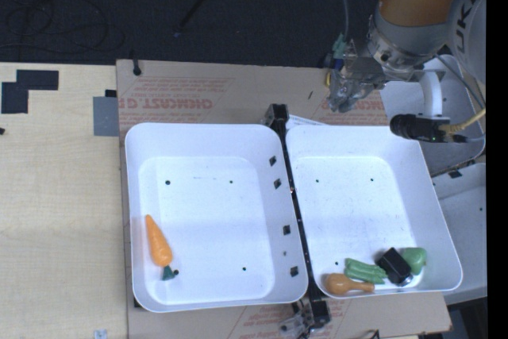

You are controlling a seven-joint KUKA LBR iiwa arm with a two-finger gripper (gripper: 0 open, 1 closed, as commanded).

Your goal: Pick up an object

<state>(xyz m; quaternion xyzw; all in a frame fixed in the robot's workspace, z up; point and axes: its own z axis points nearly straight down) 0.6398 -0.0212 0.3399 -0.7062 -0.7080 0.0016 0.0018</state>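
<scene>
An orange carrot point(158, 242) with a dark green stem lies near the front left corner of the left bin point(143, 140). In the right bin point(432, 188), along its front edge, several items cluster: an orange-tan pear-shaped piece point(346, 284), a green bean-like piece point(364, 271), a black block point(394, 266) and a light green piece point(414, 257). My gripper point(343, 98) hangs above the cardboard just behind the right bin's back rim, well away from all of these. Nothing shows between its fingers.
A black divider strip point(286, 194) runs between the two bins. Brown cardboard point(206, 91) lies under and behind them. A black cylinder point(419, 128) sticks out over the right bin's back right corner. Cables trail over the dark floor at the back.
</scene>
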